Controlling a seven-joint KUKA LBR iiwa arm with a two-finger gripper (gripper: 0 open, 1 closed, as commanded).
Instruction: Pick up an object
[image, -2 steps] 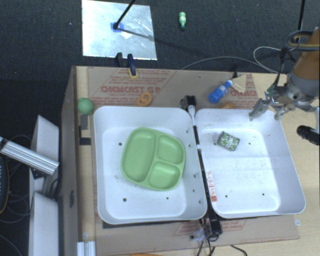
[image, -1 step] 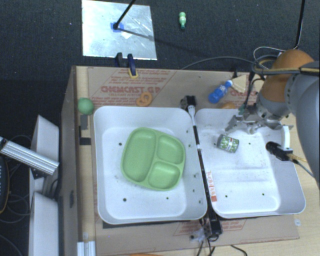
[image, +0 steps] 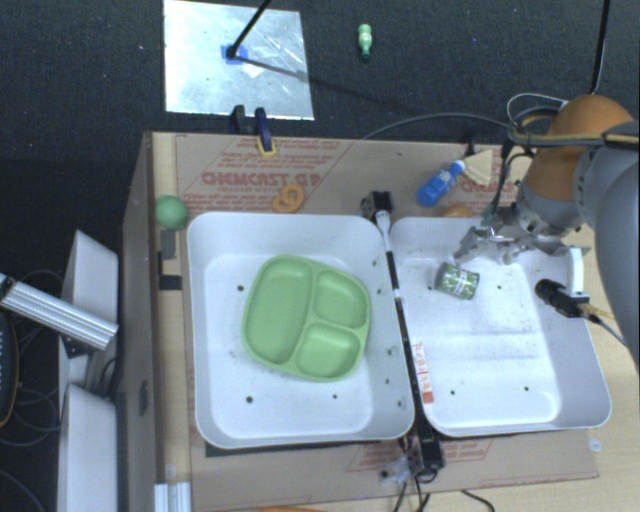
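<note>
From the camera above the bench we count two shallow white bins side by side: the left bin (image: 215, 400) and the right bin (image: 520, 400); the left one holds a single green divided plate (image: 305, 317) with three compartments, lying flat near its middle; the right one holds a single small green-and-white can (image: 459, 281) lying on its side in the far left part of that bin, near the divider between the bins.

We see one arm (image: 585, 165), grey with an orange band, reaching in from the right; its gripper (image: 478, 243) hangs over the far edge of the right bin, just beyond the can and close to it, with nothing between the fingers that we can make out; whether the jaws are spread or pressed together we cannot tell, for the metal parts blur together there.

Beyond the bins, on the brown board (image: 330, 170), we count one blue bottle (image: 440, 185), one green ball (image: 171, 211), and one small orange thing (image: 288, 198), perhaps a pretzel shape; farther off, on dark carpet (image: 80, 120), lie one shiny metal sheet (image: 237, 60) and one small green object (image: 365, 40).
</note>
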